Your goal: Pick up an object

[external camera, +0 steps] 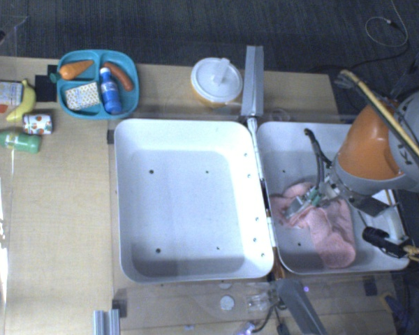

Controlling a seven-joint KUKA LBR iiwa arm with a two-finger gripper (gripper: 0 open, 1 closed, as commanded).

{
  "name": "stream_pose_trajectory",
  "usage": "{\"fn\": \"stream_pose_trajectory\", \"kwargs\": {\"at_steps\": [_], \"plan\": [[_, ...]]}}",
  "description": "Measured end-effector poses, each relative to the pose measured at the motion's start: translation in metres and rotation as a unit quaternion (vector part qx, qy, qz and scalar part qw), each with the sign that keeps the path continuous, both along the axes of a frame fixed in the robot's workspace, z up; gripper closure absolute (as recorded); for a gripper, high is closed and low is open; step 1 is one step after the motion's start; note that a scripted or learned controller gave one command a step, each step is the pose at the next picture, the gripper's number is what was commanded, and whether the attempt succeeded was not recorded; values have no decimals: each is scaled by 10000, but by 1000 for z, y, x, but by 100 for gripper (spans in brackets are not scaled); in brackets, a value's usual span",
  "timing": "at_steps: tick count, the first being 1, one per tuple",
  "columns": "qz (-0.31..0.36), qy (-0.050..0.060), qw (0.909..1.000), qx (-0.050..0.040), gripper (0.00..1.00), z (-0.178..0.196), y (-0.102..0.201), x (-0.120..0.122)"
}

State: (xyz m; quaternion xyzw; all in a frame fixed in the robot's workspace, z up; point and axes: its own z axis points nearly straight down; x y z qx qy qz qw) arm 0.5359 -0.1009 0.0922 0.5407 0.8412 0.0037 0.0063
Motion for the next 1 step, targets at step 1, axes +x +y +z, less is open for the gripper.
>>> {"fn": "stream_pose_trajectory", "kwargs": {"at_steps": [1], "plan": [[-1478,-9,9890,15,0,-1,-1,54]]}}
